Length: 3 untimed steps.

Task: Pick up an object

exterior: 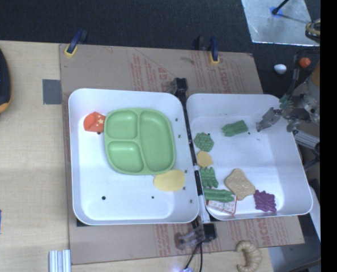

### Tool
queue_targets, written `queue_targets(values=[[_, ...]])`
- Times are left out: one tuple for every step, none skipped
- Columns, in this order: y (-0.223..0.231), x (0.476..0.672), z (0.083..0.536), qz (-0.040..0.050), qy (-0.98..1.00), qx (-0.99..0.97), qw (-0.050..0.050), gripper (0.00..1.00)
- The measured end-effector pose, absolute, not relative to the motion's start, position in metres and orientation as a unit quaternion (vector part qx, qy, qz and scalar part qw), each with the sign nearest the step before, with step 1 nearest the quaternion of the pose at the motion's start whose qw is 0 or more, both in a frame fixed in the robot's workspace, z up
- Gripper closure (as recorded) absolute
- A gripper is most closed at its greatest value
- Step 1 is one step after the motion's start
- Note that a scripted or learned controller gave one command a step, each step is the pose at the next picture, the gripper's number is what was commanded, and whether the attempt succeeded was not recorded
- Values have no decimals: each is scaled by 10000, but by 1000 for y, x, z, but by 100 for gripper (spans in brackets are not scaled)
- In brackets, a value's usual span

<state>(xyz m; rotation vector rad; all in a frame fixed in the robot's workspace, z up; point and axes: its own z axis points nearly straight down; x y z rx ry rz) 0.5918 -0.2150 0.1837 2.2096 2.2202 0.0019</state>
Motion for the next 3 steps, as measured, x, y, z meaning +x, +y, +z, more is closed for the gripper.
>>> queue_targets(values=[[-199, 507, 181, -22, 7081, 7061, -39, 0], [-132, 531, 125, -13, 7110, 7032, -40, 0], [-140, 472, 89, -30, 7078, 7063, -52, 0]])
